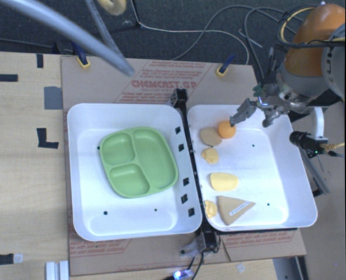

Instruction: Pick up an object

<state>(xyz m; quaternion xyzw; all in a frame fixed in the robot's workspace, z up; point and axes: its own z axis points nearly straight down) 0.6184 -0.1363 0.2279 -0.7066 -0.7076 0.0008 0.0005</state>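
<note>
The right bin (278, 156) holds several food-like pieces along its left side: an orange ball (226, 129), a tan rounded piece (209, 136), a small yellow lump (210, 155), a pale yellow oval (223, 181), a tan wedge (234, 208) and a small yellow bit (210, 207). My gripper (255, 116) hangs over the bin's upper part, just right of and above the orange ball. Its fingers are spread open, one finger (241, 114) pointing toward the ball, with nothing between them.
The left bin (85, 156) holds a green divided plate (139, 161). A black divider (185, 156) separates the bins. Cables run across the dark surface behind. A grey pole (62, 28) crosses the upper left. The arm's wrist and orange band (315, 34) stand at the upper right.
</note>
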